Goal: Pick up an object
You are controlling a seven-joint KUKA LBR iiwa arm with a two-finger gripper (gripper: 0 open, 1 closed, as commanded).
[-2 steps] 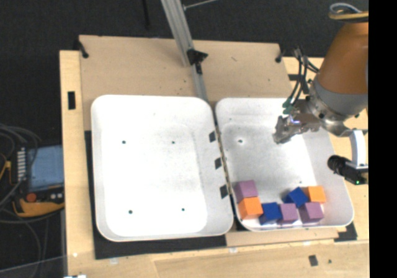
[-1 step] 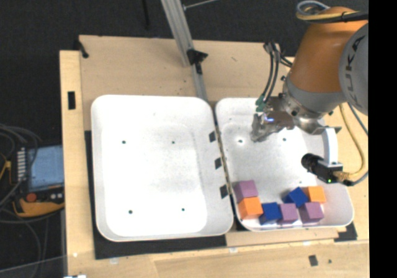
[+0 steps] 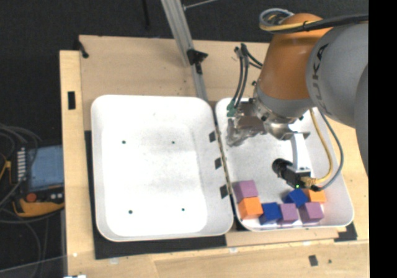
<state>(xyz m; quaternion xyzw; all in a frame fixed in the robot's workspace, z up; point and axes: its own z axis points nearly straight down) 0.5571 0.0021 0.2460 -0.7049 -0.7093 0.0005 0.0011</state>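
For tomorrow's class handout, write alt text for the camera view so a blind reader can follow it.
A grey and orange robot arm reaches from the right over the right white bin, its gripper near the bin's upper left corner. Purple, orange and blue blocks cluster along this bin's near edge, beside the left white bin.

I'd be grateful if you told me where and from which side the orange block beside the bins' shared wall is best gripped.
Probably from above, across the orange block's near and far faces. The purple block sits close behind it, the blue block crowds its right side, and the right bin's wall is close on its left, so clearance is tight everywhere.
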